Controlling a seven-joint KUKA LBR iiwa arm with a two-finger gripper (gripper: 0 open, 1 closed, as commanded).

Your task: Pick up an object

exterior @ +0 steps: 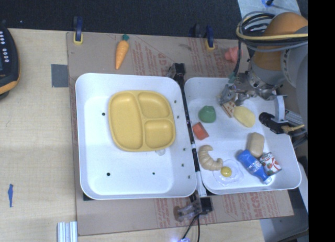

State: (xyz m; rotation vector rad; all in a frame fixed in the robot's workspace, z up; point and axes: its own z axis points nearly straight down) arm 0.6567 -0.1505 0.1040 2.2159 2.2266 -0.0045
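Pincer (232,99) (opening unclear) touches the yellow lemon (244,116).

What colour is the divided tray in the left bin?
Pale yellow. The divided tray shows plainly in the camera view, lying in the left bin.

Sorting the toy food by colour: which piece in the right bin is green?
The round green piece near the right bin's left wall; its neighbours are orange-red, tan or yellow.
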